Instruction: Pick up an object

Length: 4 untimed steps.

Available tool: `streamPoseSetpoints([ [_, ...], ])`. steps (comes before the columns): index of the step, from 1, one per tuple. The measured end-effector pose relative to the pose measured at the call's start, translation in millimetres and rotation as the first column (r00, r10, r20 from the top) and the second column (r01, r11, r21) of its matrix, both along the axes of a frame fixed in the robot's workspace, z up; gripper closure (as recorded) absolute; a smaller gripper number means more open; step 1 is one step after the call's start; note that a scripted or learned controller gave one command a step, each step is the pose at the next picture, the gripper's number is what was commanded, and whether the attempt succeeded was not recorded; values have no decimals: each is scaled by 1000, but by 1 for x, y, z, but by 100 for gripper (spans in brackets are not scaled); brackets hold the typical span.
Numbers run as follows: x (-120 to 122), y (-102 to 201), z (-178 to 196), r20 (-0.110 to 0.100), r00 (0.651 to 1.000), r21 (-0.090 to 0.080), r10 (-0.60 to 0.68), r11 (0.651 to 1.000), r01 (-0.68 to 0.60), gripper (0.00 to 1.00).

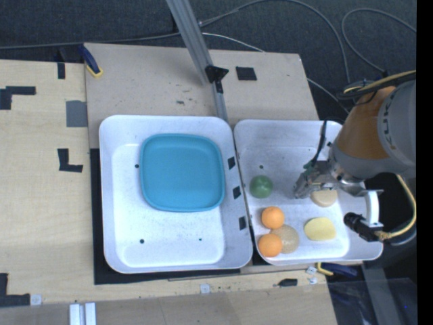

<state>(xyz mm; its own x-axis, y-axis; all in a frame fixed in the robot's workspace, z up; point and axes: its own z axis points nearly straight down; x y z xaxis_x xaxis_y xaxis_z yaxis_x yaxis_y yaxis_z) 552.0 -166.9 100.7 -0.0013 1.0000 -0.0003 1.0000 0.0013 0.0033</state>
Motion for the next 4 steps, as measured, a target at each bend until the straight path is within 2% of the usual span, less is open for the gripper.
streamPoseSetpoints([
  [1,2,-1,42,-1,1000,0,-1,1000,1,100],
  [2,-3,-2,101,0,1000,-1,-1,1000,1,100],
  [3,-2,-2,123,-2,1000,0,-1,1000,1,100],
  [4,-1,43,116,-4,1000,1,2,1000,-2,100],
])
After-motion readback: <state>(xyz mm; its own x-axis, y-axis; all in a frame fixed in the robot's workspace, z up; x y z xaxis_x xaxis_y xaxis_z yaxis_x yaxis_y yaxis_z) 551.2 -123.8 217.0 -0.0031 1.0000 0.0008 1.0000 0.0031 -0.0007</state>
